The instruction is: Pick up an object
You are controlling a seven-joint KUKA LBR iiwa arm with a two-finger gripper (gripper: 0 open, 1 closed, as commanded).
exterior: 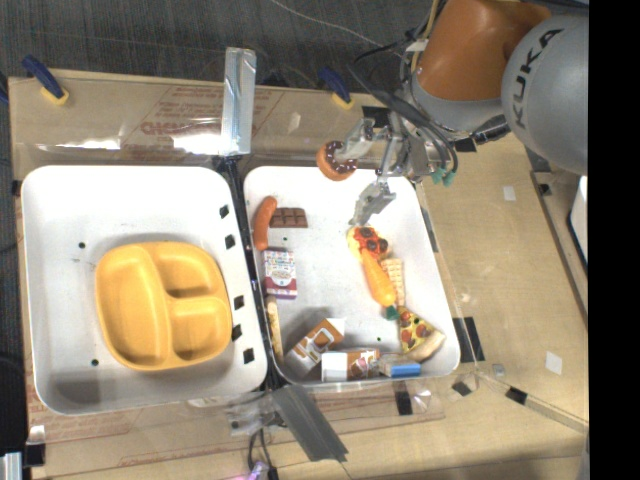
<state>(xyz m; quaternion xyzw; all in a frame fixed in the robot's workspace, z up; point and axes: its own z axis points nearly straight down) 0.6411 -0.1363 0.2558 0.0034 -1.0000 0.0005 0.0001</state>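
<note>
My gripper (362, 176) hangs over the far edge of the right bin (330, 243), under the orange-banded wrist. A brown frosted donut (337, 160) shows right beside the gripper's left part, at the bin's far rim; whether it is gripped or just lies there is unclear. Below the gripper lie a toy corn cob with a red and black top (375, 263) and a pizza slice (418, 334). A sausage (263, 221), a chocolate bar (291, 217) and a small carton (281, 273) lie at the bin's left side.
The left bin (60, 218) holds a yellow divided tray (163, 304). Several small boxes (345, 358) crowd the right bin's near edge. A silver taped divider (239, 93) stands up behind the seam between the bins. Cables trail from the wrist.
</note>
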